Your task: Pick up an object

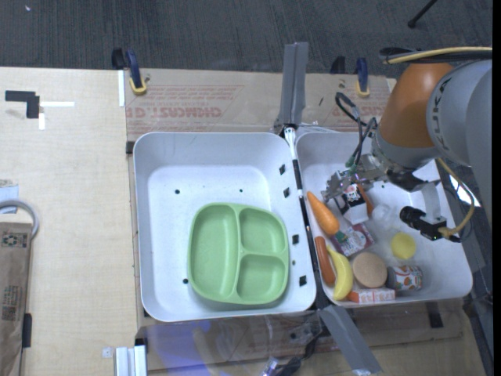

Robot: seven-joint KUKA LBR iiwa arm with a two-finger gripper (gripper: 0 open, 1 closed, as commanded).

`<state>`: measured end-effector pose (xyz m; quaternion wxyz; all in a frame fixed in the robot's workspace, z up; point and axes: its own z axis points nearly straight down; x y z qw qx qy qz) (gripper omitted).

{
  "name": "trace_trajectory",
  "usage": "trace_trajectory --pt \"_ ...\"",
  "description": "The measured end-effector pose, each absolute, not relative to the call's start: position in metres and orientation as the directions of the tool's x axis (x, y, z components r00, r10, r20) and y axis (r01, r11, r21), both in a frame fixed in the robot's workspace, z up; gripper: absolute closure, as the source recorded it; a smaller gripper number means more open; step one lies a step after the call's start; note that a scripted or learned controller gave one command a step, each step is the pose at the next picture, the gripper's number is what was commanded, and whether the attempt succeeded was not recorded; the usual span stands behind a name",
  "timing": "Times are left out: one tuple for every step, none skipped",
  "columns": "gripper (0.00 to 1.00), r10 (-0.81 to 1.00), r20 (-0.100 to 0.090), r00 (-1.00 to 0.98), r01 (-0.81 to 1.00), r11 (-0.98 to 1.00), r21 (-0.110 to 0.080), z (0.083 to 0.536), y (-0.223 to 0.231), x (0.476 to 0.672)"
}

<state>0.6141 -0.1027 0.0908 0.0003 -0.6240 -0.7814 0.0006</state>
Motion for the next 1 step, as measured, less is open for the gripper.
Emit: trace_trajectory --pt "1.00 0.976 -0.006 -0.218 0.976 0.218 0.008 0.1059 -0.1054 0.6176"
